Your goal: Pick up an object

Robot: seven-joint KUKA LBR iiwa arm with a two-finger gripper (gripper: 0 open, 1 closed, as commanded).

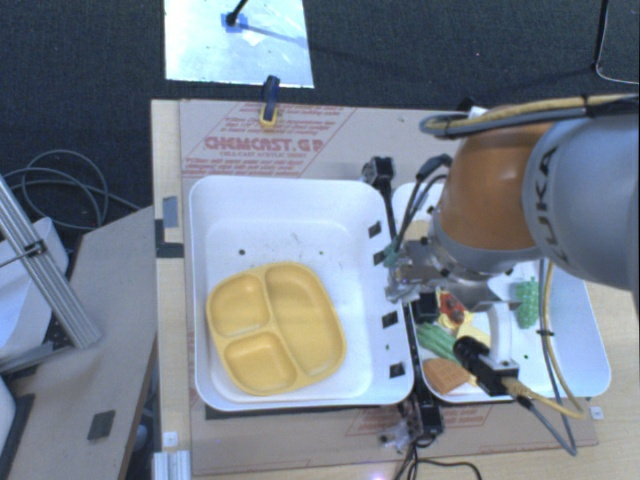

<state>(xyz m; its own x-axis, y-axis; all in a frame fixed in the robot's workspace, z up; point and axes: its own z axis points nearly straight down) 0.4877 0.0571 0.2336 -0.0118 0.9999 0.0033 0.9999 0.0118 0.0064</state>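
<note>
The arm [520,183] hung over the right bin [590,353]. Toys [445,343] lay directly under it there. I cannot tell the claw's state.

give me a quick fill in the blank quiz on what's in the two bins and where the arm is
1. The yellow tray lies in the ____ bin of the camera view.
2. The yellow tray is split into ____ compartments.
3. The arm hangs over the ____ bin of the camera view, above a pile of small objects.
4. The band above the arm's wrist is ____.

Missing words: left; three; right; orange
</note>
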